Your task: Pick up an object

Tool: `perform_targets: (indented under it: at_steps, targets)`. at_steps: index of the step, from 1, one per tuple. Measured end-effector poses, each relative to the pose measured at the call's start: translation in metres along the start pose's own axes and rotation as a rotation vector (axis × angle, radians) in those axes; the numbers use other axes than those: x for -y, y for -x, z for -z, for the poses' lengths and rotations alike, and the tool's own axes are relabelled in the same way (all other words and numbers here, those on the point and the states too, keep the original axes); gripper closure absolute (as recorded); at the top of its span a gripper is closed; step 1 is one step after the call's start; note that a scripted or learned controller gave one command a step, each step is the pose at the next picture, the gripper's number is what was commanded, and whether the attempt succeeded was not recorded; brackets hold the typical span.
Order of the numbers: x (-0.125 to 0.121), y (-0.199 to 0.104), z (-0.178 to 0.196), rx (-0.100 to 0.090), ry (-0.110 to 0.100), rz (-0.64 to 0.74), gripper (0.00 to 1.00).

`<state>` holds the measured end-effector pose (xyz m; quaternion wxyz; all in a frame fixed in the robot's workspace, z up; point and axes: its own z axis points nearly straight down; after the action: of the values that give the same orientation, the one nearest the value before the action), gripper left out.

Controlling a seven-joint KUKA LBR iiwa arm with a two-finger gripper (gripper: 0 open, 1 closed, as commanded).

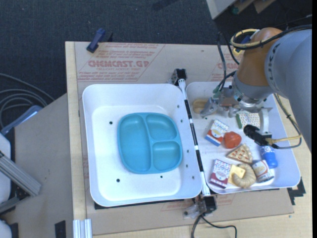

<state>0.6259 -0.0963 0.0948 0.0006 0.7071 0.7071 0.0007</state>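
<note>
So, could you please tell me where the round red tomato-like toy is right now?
The round red tomato-like toy lies in the right white bin, between the small carton and the pizza slice.

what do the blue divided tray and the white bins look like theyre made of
Blue divided tray: likely molded plastic, smooth and matte, with rounded compartment ridges and uniform colour. White bins, left bin and right bin: probably thin formed plastic, slightly glossy, with rounded corners and soft reflections along the rims.

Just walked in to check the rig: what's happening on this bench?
The robot arm is reaching into the right bin, with its gripper low at the bin's far-left corner, near a small tan item. Toy foods lie loose there, including a tomato. The left bin holds a blue divided plate.
</note>
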Motion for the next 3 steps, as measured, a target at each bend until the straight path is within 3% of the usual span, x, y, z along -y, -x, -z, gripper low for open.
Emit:
perform_targets:
  at_steps: [1, 2, 3]
  targets:
    - [-0.041, 0.000, -0.010, 0.000, -0.001, 0.001, 0.00]
    - [-0.042, 0.000, 0.001, 0.001, 0.001, 0.001, 1.00]
    - [-0.041, 0.000, 0.000, 0.001, 0.001, 0.002, 0.00]
